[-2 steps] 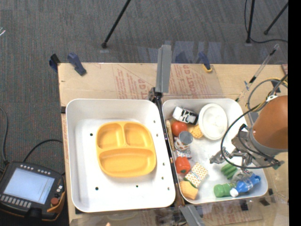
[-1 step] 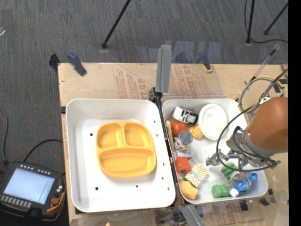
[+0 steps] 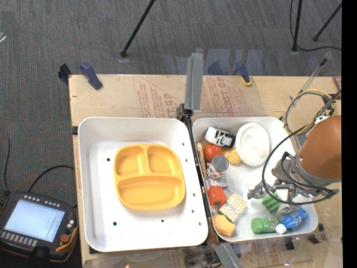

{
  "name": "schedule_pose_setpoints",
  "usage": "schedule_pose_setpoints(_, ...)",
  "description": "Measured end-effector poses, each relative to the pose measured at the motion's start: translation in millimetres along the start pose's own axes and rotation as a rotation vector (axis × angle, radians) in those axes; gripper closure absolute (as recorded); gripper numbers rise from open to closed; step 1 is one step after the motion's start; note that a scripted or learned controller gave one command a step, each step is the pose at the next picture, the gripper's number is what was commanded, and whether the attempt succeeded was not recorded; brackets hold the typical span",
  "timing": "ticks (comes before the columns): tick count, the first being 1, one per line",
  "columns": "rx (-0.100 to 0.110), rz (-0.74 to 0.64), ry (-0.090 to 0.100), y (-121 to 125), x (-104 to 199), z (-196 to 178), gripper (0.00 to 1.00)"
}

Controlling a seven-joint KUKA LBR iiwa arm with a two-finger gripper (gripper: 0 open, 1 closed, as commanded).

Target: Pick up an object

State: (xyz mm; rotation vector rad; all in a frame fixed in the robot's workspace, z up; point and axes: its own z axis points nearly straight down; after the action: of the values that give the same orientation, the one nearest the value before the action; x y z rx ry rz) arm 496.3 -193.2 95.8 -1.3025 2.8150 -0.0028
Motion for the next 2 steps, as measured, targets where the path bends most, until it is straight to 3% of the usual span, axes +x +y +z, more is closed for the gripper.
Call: schedule_pose_setpoints(2,0.008,-0.099,0.016,29.2,-23.1,1.9,0.00)
